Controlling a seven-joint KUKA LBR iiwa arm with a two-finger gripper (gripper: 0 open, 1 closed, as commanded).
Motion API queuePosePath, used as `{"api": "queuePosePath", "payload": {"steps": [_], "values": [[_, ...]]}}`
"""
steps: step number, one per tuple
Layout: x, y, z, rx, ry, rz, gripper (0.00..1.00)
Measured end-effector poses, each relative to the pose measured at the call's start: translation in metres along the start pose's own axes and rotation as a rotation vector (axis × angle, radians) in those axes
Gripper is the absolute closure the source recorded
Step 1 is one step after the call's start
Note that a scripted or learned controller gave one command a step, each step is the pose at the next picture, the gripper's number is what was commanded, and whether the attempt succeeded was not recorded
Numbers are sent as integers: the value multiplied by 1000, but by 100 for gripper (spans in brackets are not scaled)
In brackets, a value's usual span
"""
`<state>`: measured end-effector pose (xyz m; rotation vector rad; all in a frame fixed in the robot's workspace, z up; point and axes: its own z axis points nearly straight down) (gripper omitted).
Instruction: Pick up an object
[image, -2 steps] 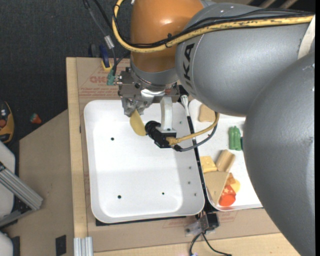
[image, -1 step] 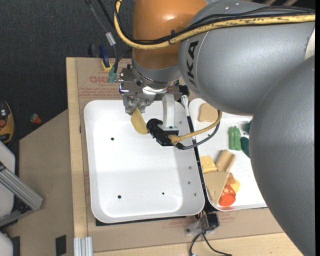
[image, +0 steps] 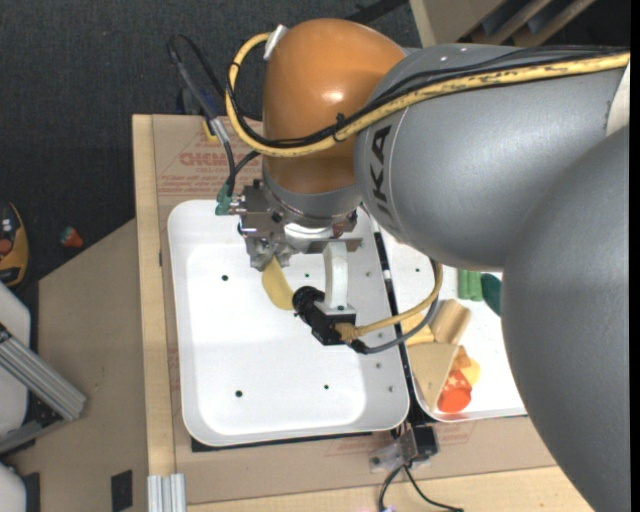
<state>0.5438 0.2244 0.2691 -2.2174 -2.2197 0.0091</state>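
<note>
My gripper hangs low over the back half of the left white bin, under the orange band of the arm. A pale yellow curved object shows just below and left of the gripper, on or close to the bin floor. Whether the gripper touches it I cannot tell, since the wrist hides its upper end. The arm's grey bulk covers most of the right bin.
In the visible strip of the right bin lie a tan block, a green object and a red-orange object beside a yellow piece. Brown cardboard borders the left bin. The left bin's front half is bare floor.
</note>
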Motion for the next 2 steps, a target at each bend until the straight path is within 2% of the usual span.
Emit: {"api": "queuePosePath", "payload": {"steps": [1,2], "values": [[0,26,-34,-11,3,-1,100],[0,-14,-7,0,0,0,100]]}}
